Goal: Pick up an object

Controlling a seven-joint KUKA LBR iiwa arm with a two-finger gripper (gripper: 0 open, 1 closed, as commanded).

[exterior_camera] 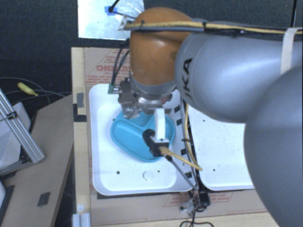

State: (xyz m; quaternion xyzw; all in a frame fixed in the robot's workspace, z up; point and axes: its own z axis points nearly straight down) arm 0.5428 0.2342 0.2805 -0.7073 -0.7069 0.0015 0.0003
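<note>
Filling the right half of the frame and reaching toward the centre, the grey arm [236, 65] is by far the biggest thing in view. Its orange band [154, 41] sits at upper centre, just above the wrist.

Under it lies a brown cardboard sheet [102, 63] with red print, showing at upper left of the bins and again along the bottom edge. On that sheet the two white bins stand side by side and touching. The left bin [102, 174] sits at centre-left, and much of the right bin [222, 155] is covered by the arm.

A silvery sheet [97, 13] lies at the top of the frame, left of centre, with a small blue scrap [110, 9] on it. At the far left edge a slanted aluminium rail [19, 131] crosses a pale tabletop [52, 150].

The blue dish [130, 138], a shallow rounded thing, lies in the middle of the left bin, on the bin floor, nearer the wall shared with the right bin than the outer rim.

The gripper [131, 110] hangs below the wrist, directly over the dish's upper edge and very close to it; whether it touches cannot be told. Whether the gripper is spread or pressed together cannot be told either, since the wrist hides it from above.

A small yellow thing [26, 89] lies on the dark surface at the left. A faint round mark [148, 176] shows on the left bin's floor near its lower rim.
</note>
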